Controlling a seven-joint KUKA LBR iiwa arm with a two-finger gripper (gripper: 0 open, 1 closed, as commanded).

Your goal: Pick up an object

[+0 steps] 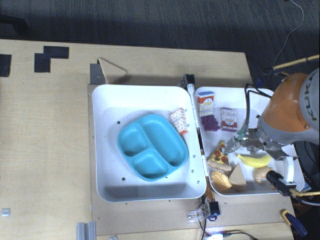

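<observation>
Over in the left bin (107, 134) we see a blue divided plate (151, 145), well apart from our work. Moving right, the right bin (235, 96) holds a pizza slice (218, 156), then a banana (254, 160) lying crosswise just beneath our end effector (246, 140); whether it is open, we cannot tell.

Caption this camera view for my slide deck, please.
KUKA arm's gripper over the right bin of toy food; blue divided plate in left bin.
</observation>
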